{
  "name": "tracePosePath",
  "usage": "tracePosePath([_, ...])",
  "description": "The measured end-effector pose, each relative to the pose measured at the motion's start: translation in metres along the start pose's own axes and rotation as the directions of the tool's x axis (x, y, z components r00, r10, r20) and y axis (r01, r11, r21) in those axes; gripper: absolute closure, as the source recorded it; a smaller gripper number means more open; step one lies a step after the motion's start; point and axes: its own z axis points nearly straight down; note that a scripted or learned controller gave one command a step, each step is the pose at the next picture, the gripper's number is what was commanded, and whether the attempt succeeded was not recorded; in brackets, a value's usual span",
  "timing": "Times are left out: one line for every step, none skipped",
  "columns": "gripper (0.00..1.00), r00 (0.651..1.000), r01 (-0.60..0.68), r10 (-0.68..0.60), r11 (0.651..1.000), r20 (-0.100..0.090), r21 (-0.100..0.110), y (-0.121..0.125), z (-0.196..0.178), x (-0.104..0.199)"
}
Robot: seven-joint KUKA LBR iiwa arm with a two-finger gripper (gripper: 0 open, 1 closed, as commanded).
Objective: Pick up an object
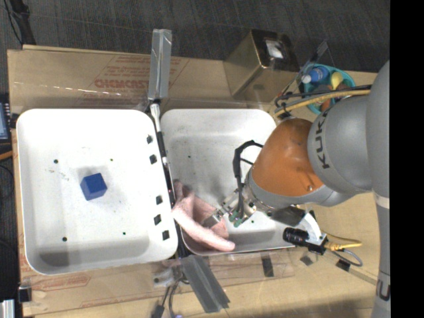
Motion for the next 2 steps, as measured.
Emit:
tracePosePath([0.00, 1.000, 0.000, 0.000, 1.000, 0.000, 0.000, 0.000, 0.000, 0.000])
tracePosePath([0.00, 1.000, -0.009, 0.009, 1.000, 0.000, 0.000, 0.041, -0.036, 0.004])
